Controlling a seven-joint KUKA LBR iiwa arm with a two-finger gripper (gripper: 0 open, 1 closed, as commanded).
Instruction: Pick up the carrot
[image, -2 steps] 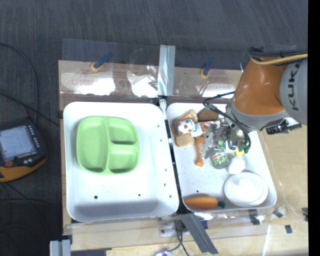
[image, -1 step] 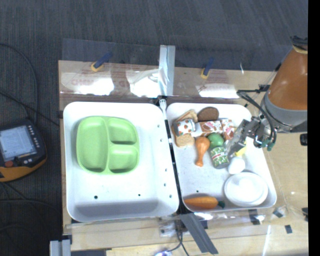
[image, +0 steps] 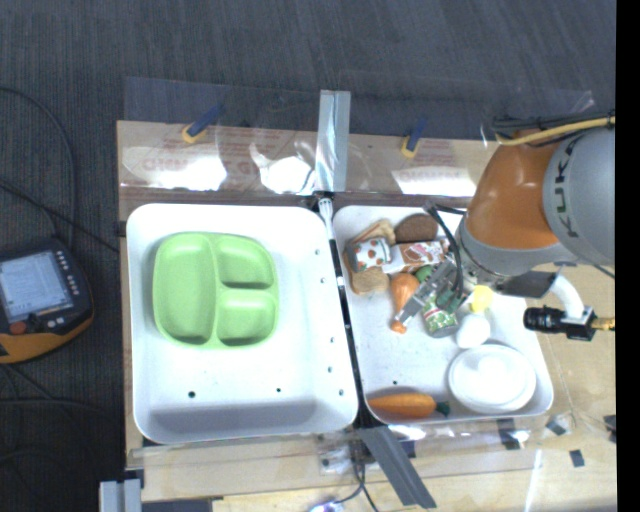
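A KUKA arm reaches in from the right over the right-hand bin (image: 352, 340), its gripper (image: 438, 290) lowered into a cluster of toy groceries near the bin's upper middle, while the carrot (image: 402, 405) it is meant to collect lies on its side along the bin's near wall, well apart from the tool and just beside a white bowl (image: 490, 378). The claw sits among a small orange piece (image: 403, 291), a green-labelled can (image: 440, 320) and a red-and-white packet (image: 374, 252); whether it is spread or closed, and whether anything is caught in it, cannot be told from this angle. The left bin (image: 150, 400) carries a green divided plate (image: 213, 288). The step in hand appears to be the approach, and it looks aimed at the wrong spot: the carrot rests untouched. The next move likely calls for lifting clear of the clutter, travelling toward the near wall, and descending across the carrot's narrow width, with care for the wall and the bowl close by.
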